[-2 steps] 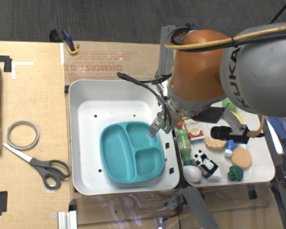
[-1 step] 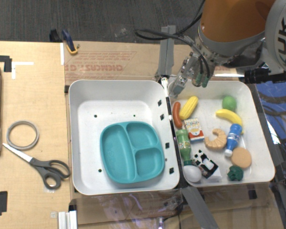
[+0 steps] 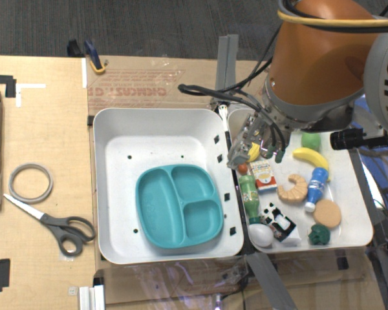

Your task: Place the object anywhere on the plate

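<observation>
Whether the jaws are open or closed cannot be told; the gripper (image 3: 253, 148) hangs right of centre over the right white bin (image 3: 362, 192), beside the teal three-compartment plastic plate (image 3: 180, 205).

Dark grey floor (image 3: 116, 11), tan bench top (image 3: 45, 121), cardboard sheet (image 3: 149, 86) behind bins

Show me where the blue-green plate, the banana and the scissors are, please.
Plate (image 3: 156, 202): camera view, on the floor of its big left compartment.
Banana (image 3: 310, 155): camera view, on the middle of its yellow curve.
Scissors (image 3: 70, 231): camera view, on the grey handle loops.
</observation>
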Available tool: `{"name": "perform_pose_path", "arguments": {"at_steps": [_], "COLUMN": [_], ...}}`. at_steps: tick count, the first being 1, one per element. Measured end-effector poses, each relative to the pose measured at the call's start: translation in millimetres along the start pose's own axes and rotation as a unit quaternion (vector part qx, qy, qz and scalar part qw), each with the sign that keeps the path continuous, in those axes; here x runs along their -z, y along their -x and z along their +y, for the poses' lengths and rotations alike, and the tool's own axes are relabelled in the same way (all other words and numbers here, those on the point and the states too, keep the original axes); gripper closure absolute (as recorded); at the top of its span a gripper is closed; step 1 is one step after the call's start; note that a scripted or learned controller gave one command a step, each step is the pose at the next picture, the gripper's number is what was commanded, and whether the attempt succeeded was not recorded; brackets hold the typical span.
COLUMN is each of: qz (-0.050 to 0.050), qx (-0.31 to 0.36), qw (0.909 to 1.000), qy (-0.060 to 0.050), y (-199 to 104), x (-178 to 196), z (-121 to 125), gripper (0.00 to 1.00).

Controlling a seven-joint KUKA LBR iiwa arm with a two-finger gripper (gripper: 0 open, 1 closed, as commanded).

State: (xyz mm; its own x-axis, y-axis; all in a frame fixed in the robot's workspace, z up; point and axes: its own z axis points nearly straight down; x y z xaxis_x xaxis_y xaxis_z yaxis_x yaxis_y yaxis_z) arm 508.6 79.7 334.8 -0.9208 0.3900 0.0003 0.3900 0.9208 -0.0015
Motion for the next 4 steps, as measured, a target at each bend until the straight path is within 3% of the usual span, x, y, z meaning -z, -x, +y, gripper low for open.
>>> {"name": "perform_pose_path", "arguments": {"at_steps": [1,2,4], "qz": [-0.002,-0.001,-0.001], "qx": [0.077,0.033,0.009], "qw": [0.9970,0.9994,1.0000], "qy": [0.001,0.001,0.001], "y": [-7,-2,15], "x": [48,61,55], "z": [-55,-70,-83], "gripper": [1.00,1.00,1.00]}}
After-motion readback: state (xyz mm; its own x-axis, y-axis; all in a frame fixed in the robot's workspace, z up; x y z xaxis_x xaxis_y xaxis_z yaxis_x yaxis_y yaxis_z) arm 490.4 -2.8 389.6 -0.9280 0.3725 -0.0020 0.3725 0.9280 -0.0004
